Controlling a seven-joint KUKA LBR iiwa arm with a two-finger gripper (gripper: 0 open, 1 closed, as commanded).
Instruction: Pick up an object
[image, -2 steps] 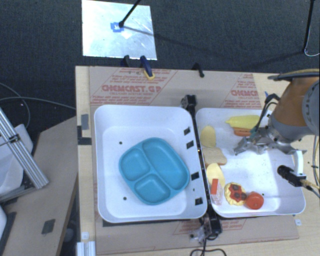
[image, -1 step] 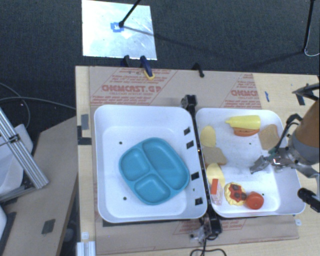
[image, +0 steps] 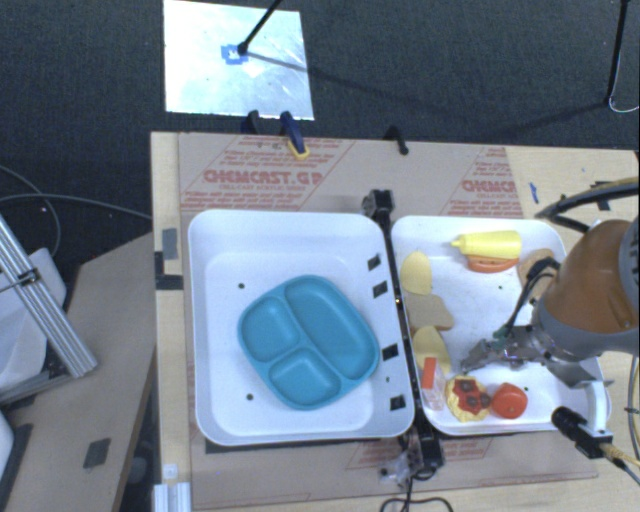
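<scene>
Item: pick target, not fixed by the task; candidates all lie in the right bin.
- Pizza slice toy, yellow with red spots, near the front wall; long axis runs roughly across the bin, broad end toward the tomato. Nearest to the gripper.
- Red tomato-like piece, round, no clear axis, just beside the pizza slice on its right.
- Orange carrot stick, long axis front to back, against the left wall.
- Pale yellow wedge and tan slice, stacked along the left wall; another yellow piece behind them.
- Yellow bottle-shaped toy lying flat at the rear, long axis left to right, tip pointing left, over an orange piece.

Gripper: low over the bin floor just behind the pizza slice; whether the jaws are apart or together cannot be told. Nothing visibly between them.

Progress: judged at approach stage; no grasp, no lift. Closing and raising remain.

Surroundings: left bin holds a blue divided plate. Both bins sit on a cardboard-covered tabletop.
</scene>
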